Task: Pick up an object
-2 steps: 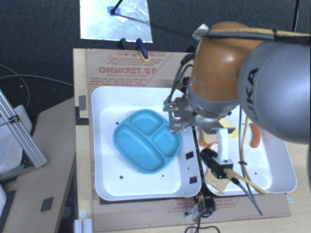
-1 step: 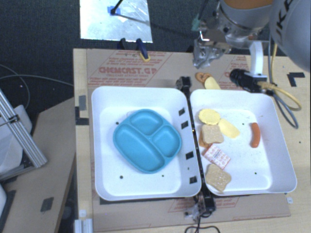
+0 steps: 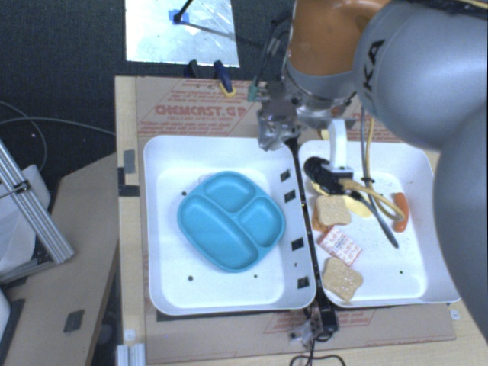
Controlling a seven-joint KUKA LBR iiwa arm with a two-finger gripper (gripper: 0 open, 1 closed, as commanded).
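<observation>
Blue sectioned plate [image 3: 231,221] lies centred in one white bin [image 3: 171,170]; hand [image 3: 276,136] hangs over that bin's far corner, grip indeterminate.

Blue three-compartment plate [image 3: 231,221] lies flat in the view's left bin [image 3: 162,227] — two toast slices [image 3: 332,210] in the other bin [image 3: 412,274].

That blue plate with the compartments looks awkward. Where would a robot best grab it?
Probably by its raised rim, coming straight down from above. The blue plate lies flat in the left bin and looks too wide to span, so only a thin edge can be pinched. The rim facing the gripper has bare bin floor beside it.
</observation>
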